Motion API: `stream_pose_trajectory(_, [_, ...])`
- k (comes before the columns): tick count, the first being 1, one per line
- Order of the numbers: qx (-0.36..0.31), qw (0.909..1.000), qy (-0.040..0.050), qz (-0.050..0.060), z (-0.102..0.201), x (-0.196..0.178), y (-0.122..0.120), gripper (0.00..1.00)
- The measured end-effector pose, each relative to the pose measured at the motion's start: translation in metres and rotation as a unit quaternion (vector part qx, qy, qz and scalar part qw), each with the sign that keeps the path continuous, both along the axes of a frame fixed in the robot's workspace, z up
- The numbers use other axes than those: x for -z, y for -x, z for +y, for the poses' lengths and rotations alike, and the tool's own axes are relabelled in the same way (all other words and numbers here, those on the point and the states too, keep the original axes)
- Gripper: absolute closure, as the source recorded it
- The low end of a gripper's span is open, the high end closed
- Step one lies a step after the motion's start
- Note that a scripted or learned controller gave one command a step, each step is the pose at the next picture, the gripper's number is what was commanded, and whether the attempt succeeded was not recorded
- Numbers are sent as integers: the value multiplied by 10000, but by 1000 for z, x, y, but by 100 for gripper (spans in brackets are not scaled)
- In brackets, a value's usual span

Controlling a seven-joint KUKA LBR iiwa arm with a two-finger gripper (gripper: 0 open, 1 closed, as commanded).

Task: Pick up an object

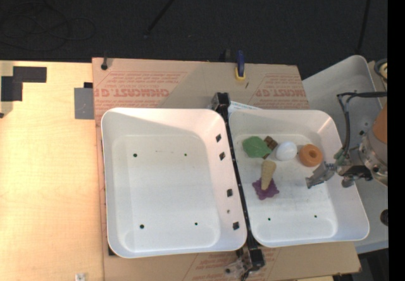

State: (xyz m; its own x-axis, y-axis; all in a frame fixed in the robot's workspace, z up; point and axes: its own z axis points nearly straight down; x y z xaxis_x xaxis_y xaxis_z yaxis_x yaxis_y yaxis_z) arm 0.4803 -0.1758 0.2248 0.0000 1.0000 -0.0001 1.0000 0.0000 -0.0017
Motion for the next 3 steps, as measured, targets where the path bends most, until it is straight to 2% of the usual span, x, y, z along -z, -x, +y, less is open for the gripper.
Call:
stream_pose_trajectory(1, [0,10000,-4,8,-1,-10,0,100])
stream_pose_trajectory(2, [-38,10000,0,-48,61,-124,3,100])
stream_pose_trajectory(3, [-7,10000,-23,78,89,34,-2,100])
